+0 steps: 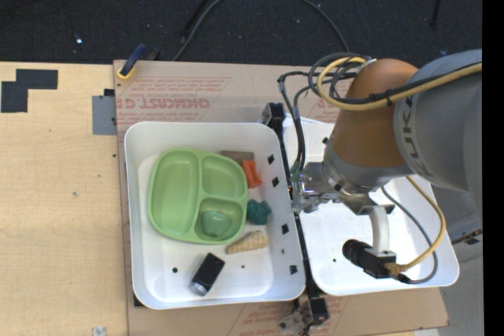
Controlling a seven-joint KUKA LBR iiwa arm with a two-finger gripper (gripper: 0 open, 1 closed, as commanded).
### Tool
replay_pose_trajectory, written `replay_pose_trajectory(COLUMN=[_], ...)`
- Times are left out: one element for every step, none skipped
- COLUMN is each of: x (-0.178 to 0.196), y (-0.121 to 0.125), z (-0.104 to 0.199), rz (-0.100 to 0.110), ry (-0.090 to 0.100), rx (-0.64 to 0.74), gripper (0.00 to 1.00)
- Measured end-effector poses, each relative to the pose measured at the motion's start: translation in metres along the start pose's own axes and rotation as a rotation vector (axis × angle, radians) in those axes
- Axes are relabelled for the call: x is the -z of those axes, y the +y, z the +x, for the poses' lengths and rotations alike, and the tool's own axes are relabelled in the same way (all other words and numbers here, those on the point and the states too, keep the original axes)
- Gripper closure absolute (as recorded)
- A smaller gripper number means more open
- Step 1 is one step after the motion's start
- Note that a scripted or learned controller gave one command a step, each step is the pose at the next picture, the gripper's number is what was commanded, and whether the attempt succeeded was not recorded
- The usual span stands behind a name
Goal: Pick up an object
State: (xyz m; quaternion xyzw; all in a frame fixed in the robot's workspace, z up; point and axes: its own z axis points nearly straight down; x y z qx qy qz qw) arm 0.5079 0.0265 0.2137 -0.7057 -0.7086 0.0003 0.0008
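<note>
In the left bin (132,201): a green divided plate (193,189) lying flat near the left wall, with a green lump (214,223) resting in its lower right compartment. Below the plate, a small black block (208,273), apart from everything and so probably the easiest to take. Further right, crowded near the divider: an orange piece (252,173), a dark green toy (258,211), a tan cone (248,242); probably harder to separate. Over the right bin (429,279), just beside the divider, the grey arm (378,130) with the gripper (311,197) low under the wrist. Open or closed, cannot tell; hidden from this slant. Probably held there to reach toward the crowded pieces.
</note>
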Motion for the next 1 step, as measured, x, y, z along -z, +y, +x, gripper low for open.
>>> replay_pose_trajectory(x=[0.0055], y=[-0.0032], z=[0.0514], rz=[-0.001], ry=[-0.001], rx=[0.000], gripper=[1.00])
